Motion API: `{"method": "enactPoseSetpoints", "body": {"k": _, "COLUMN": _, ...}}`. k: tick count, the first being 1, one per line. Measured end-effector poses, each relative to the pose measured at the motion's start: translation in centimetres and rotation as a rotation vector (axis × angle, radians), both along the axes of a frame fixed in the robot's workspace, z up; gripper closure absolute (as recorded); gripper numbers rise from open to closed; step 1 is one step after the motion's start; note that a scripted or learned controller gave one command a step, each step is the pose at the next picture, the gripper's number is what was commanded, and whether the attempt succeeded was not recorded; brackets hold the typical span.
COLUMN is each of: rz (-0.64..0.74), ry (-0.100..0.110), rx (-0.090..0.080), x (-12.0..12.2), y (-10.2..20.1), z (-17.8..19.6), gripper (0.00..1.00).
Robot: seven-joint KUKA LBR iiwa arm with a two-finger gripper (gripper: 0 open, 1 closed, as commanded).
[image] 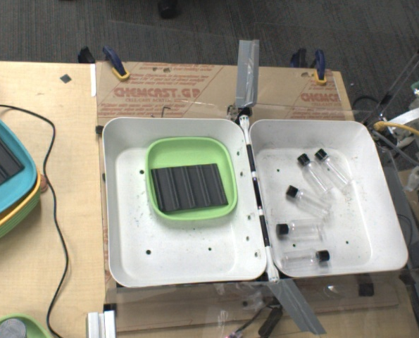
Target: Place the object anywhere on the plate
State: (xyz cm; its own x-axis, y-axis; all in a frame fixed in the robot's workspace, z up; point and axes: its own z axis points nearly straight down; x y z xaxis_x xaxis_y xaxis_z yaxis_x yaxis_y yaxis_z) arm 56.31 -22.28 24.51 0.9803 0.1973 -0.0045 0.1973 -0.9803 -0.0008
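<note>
Presently end effector state untellable; green plate (190, 156) in left bin (124, 210), clear vials (315, 189) in right bin (378, 189).

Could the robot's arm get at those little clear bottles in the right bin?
Probably yes. The small bottles lie loose on the floor of the shallow right bin, open from above, with nothing covering them. They lie close together, which may make picking one harder.

"Where's the plate?"
"The green plate (191, 179), with a dark ribbed mat, sits in the left bin."
"And the little bottles?"
"Five clear bottles (313, 201) with black caps lie in the right bin."
</note>
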Motion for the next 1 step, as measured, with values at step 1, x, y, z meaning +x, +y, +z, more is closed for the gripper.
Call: {"method": "enactPoseSetpoints", "body": {"k": 1, "rz": -0.001, "ry": 0.001, "rx": 0.001, "x": -1.09, "y": 0.04, "z": 0.53, "gripper": 0.0}}
